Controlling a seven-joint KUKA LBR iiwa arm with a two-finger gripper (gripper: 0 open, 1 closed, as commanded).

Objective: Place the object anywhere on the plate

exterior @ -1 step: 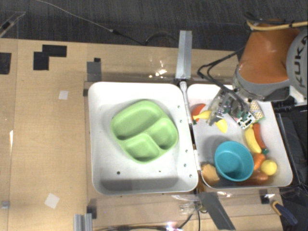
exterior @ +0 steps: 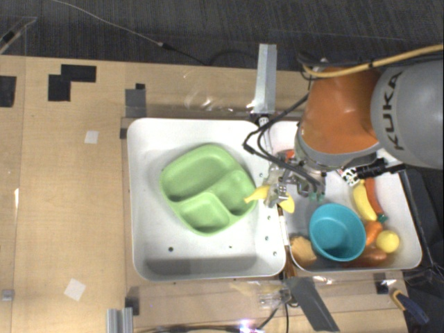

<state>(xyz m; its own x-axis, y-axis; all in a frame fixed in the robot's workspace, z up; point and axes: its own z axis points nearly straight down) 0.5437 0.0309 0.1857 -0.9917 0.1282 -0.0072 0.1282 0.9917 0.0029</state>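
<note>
Over the wall between the bins, we see the gripper (exterior: 279, 194) closed on a small yellow object (exterior: 258, 195), presumably carrying it left toward the green divided plate (exterior: 205, 186).

The bench (exterior: 62, 207) has a pale wooden top. Two shallow white bins stand on it side by side, touching along the middle. The left bin (exterior: 149, 255) is the bigger one in view, and the right bin (exterior: 409, 252) lies partly under the arm. Black square marks (exterior: 69, 78) are on the bench at the far left, and small pale patches (exterior: 91, 137) lie nearer.
</note>
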